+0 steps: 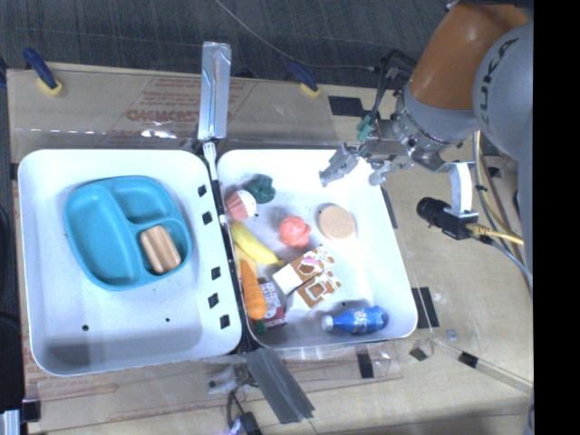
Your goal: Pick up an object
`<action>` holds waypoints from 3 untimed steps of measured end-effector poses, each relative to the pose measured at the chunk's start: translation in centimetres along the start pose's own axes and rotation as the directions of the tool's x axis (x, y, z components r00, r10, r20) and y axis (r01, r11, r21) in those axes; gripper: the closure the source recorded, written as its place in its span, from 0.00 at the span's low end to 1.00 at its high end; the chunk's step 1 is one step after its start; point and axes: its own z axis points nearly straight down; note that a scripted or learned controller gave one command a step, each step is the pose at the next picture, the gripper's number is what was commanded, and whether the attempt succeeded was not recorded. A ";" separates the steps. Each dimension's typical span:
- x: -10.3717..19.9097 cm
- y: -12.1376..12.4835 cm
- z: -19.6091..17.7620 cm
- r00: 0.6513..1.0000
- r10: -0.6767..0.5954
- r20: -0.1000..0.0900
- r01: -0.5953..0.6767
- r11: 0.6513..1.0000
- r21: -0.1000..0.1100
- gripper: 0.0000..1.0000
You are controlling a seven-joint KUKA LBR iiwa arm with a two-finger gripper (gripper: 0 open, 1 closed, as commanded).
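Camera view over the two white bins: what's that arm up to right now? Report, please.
Gripper over the right white bin, upper part, nothing between its fingers. Round tan disc and pink ball just below it. Food items crowd the bin; none picked yet.

We see the gripper (337, 169) hovering above the right bin (385, 243), near the tan disc (336, 222).

The arm (480, 62) gets chopped off by the top and right edges. The hand (343, 166) is too small and blurry to read, and the little carton (313, 277) print is illegible.
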 end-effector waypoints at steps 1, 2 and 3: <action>-3.8 -3.8 -1.8 0.986 0.168 0.000 -0.168 0.986 0.001 0.00; -1.9 -4.9 9.2 1.000 0.018 -0.001 -0.018 1.000 0.005 0.00; 3.5 -1.2 17.8 0.982 -0.188 0.000 0.188 0.982 -0.003 0.00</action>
